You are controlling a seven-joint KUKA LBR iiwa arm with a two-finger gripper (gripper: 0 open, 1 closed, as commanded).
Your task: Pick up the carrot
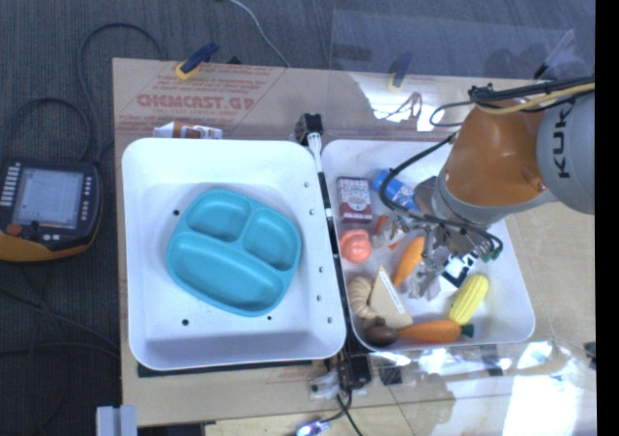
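Two orange carrots lie in the right bin (517,323). A small one (409,257) sits slanted in the bin's middle. A longer one with a green end (429,332) lies along the front wall. My gripper (427,268) hangs low over the bin's middle, just right of the small carrot and touching or nearly touching it. The orange band and grey wrist hide most of the tool from above. Nothing visibly hangs from the gripper.
Crowding the right bin are a red-and-white box (356,197), a blue item (396,190), an orange-red ball (356,247), a cheese wedge (390,300), a corn cob (467,299) and a beige piece (362,293). The left bin (145,328) holds a blue divided plate (235,248).
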